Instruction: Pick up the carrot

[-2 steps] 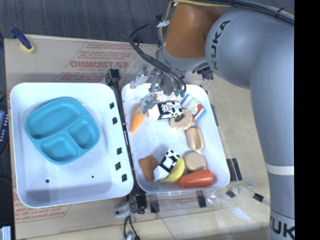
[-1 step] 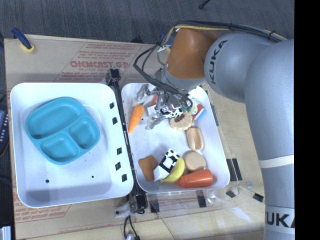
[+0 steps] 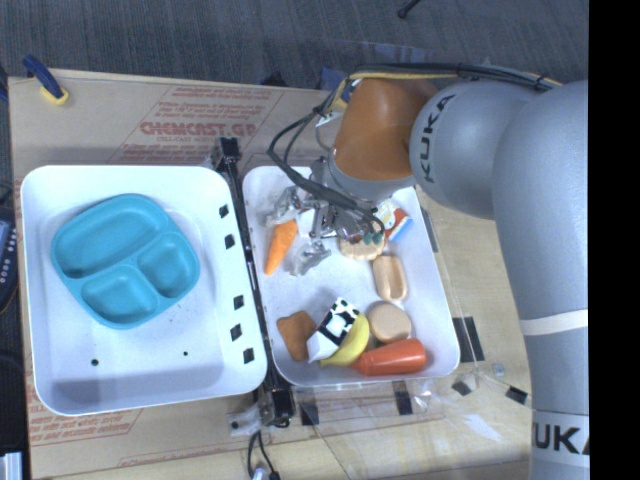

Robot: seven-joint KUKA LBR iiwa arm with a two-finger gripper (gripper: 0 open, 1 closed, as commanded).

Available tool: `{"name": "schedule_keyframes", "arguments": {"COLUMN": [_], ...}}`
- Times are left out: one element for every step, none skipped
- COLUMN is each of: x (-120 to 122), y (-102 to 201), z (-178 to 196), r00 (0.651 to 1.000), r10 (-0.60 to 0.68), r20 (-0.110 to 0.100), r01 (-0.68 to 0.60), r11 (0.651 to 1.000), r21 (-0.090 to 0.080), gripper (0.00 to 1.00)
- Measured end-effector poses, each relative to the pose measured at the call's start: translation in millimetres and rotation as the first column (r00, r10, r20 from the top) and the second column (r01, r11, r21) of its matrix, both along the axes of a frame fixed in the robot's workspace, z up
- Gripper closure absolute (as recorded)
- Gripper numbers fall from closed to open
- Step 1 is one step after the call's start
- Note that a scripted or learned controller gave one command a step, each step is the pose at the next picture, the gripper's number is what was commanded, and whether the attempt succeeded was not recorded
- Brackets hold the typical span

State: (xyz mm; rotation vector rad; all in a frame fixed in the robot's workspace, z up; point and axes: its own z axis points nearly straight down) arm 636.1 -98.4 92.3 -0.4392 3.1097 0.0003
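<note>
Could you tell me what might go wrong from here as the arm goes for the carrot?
The gripper sits just right of the carrot, so it may close beside it rather than around it. The carrot lies close to the right bin's left wall, which leaves a finger little room on that side. Other food crowds the gripper's right, such as the bread roll, and could get nudged or grabbed instead.

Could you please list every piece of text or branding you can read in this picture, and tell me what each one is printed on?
"KUKA" on the grey arm, running up the link by the orange band.
"KUKA" again, partly cut off, low on the arm's base.
"CHEMCAST GP" in red on the brown cardboard sheet under the bins; the smaller red lines around it are too blurred to read.
The black and white patterned item in the right bin carries no readable text.
</note>
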Motion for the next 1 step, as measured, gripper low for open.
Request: {"name": "schedule_keyframes", "arguments": {"x": [2.9], "y": [2.3], "z": [12.8], "r00": [1.000], "r10": [0.006], "r20": [0.007], "r01": [-0.006], "r11": [1.000], "r21": [0.000], "gripper": [1.00]}}
